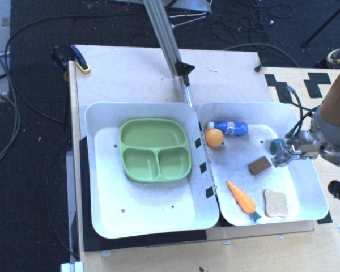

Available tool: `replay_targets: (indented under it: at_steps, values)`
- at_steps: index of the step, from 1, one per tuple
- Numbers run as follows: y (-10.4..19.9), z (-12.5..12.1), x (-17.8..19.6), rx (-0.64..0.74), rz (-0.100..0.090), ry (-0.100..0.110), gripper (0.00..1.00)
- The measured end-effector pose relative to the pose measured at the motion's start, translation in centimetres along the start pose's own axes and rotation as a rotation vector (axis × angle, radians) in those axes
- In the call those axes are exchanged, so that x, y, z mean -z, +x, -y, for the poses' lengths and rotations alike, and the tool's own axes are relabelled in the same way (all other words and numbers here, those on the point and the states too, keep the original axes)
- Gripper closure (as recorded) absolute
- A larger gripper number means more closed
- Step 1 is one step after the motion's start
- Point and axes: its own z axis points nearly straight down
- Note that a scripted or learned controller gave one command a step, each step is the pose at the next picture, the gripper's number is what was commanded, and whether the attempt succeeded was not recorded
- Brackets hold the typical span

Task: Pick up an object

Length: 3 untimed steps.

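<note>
Jaws over right bin (306,205), aperture not discernible, nothing visibly held. Brown block (259,165) lies just beside jaws, toward bin centre, long axis slanted. Teal piece (276,145) close by jaws. Carrot (242,197), bread slice (276,203) farther off, nearer front rim.

This is a robotics lab. A plywood table (130,72) carries two white bins (102,169), set up like a test rig. Black cables (28,84) snake over the dark floor (22,180) left of and behind the table. A metal pole (161,30) slants up from the table's back, and black-and-white marker squares (283,86) sit on its right side.
</note>
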Motion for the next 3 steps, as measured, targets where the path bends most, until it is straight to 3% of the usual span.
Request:
replay_targets:
  at_steps: [3]
  values:
    - [16.0,-4.0,-0.3,0.005,-0.002,0.001,1.00]
